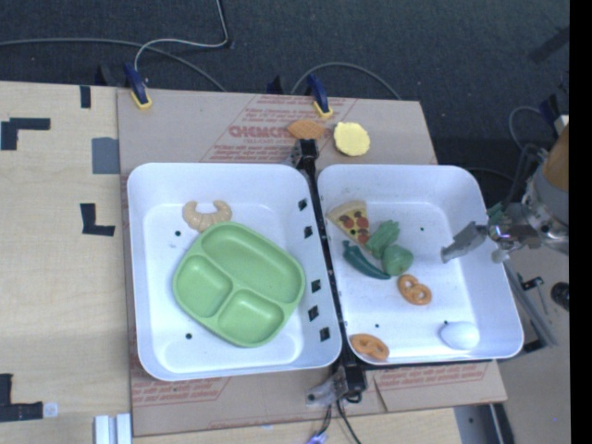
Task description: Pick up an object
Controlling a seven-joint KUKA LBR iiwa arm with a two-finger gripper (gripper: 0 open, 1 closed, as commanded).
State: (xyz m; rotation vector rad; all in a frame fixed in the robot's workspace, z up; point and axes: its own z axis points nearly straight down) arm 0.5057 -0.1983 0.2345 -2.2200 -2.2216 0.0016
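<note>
two shallow white bins sit side by side on a sheet of brown cardboard (268, 128) printed with red lettering, which lies on a pale wooden bench (55, 248). the left bin (148, 340) has glossy, rounded plastic walls and holds a smooth green plate (239, 283) divided into three compartments, lying tilted across the floor. just above the plate, touching its upper edge, lies a tan, curved, bumpy pastry (205, 214) shaped like a small crescent.

the right bin (462, 188) holds several toy foods. a flat wedge of pizza (351, 220) lies near the upper left, and just beside it sits a cluster of leafy and rounded green vegetables (381, 252). a twisted orange pretzel (414, 290) lies near the middle, a second pretzel (370, 346) rests against the front wall, and a smooth white egg (459, 335) sits in the front right corner.

outside the bins, on the cardboard behind them, lie a yellow round piece (351, 140) and a small orange oval piece (308, 129). two blue clamps (139, 88) pin the cardboard's far edge.

the gripper (462, 242) reaches over the right bin's right wall, a grey metal finger slanting down into it, well apart from every toy. whether the claw is spread or pressed together, i cannot tell.
</note>
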